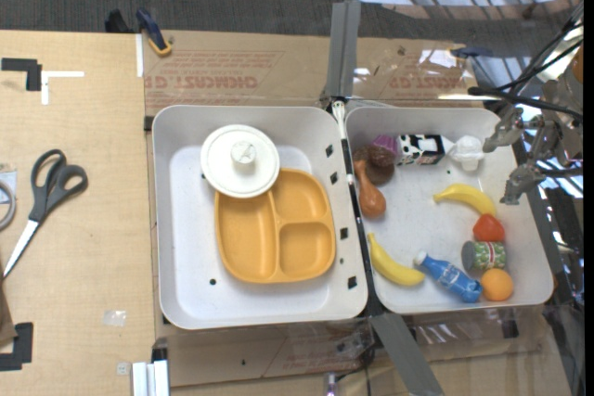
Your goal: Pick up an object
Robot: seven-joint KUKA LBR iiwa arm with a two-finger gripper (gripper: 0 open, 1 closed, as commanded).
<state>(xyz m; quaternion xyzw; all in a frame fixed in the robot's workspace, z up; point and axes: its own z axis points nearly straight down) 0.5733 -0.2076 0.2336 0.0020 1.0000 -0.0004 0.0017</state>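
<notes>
The gripper (516, 158) hangs over the right bin's (534, 227) far right edge, fingers apart and holding nothing. Toys fill that bin — a banana (467, 197) just left of the gripper (nearest), a tomato (488, 228) below it.

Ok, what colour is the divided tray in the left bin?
Yellow-orange. The divided tray shows best in the camera view, partly under a white round lid.

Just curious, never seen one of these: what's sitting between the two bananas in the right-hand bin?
Nothing: the camera view shows bare white bin floor between the upper banana and the lower banana.
</notes>
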